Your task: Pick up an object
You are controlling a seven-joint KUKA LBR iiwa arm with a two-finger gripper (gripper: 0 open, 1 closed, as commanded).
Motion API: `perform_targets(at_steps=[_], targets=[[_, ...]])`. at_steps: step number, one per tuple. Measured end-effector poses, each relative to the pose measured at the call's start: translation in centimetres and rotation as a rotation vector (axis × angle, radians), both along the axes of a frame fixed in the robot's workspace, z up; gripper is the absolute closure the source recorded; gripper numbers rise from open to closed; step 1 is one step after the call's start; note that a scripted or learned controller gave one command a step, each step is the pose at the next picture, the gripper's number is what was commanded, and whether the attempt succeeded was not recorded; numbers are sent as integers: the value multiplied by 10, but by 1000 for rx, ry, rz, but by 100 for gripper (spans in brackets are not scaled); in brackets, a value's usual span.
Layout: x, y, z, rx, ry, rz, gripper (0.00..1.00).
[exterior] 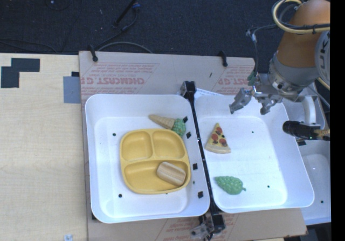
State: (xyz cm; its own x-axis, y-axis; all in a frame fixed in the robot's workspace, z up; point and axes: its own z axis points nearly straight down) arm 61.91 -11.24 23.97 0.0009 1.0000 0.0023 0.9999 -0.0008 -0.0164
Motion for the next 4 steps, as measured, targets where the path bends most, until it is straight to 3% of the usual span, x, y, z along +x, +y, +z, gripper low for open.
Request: perform_targets(at_steps=[1, 4], targets=[[2, 0, 8, -1, -13, 2, 0], [-5, -6, -149, 0, -14, -1, 0]])
